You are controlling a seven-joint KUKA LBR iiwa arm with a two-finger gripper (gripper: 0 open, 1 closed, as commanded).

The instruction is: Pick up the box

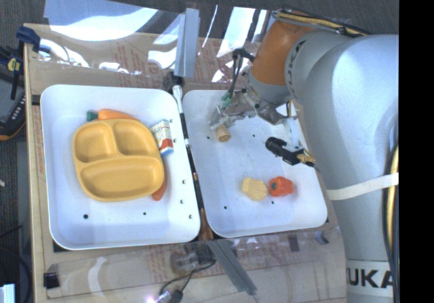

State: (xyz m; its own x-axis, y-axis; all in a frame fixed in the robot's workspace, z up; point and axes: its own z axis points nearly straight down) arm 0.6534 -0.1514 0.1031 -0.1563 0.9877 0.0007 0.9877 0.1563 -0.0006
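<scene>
Work for now is getting the tool (225,113) over to the box (161,137). The box is small and white with some red on it. It lies in the left bin (61,227), right beside the right edge of the yellow tray (119,159) and close to the bin's right wall. The tool hangs in the right bin (298,217), in its far left part, just above a little tan cork (222,134). I cannot tell if the tool is wide or narrow.

To do this well, I think the tool should go up first, so it clears the walls between the two bins. Then it should go left and a bit nearer, and stop right over the box. It should be wide before it goes down. The box is between the tray and the wall, so there is not much room on its left and right. Gripping it from its far side and its near side looks best. Going down slowly helps, so the tray does not get bumped. The yellow lump (254,189) and the red pepper (281,186) are well apart from the box.
</scene>
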